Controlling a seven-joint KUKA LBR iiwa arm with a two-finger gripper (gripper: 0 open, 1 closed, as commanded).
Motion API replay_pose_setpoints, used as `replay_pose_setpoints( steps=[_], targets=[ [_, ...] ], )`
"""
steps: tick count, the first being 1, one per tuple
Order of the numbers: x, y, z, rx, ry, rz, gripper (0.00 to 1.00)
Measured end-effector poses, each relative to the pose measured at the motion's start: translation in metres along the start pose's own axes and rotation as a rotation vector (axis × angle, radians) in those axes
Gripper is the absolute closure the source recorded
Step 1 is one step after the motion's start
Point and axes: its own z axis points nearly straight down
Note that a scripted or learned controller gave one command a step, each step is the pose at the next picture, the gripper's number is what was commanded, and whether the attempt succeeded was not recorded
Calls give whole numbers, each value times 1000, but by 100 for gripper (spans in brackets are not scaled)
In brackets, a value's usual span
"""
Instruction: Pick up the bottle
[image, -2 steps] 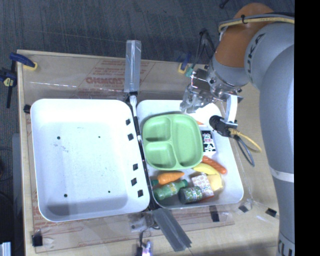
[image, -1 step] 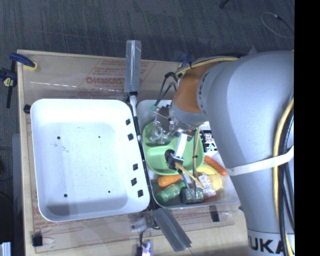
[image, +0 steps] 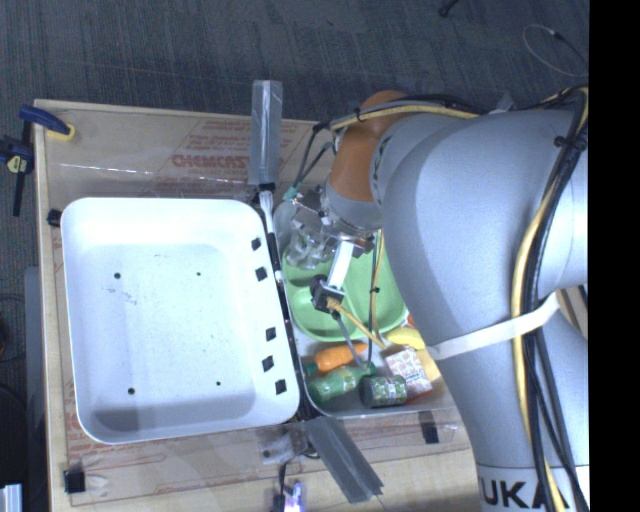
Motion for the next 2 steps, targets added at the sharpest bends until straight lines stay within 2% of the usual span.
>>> replay_pose_setpoints(
  steps=[1, 2],
  targets=[
    [-1, 16, 0, 0, 2, 261, 100],
    [66, -35, -100, 2, 1, 699, 100]
  ],
)
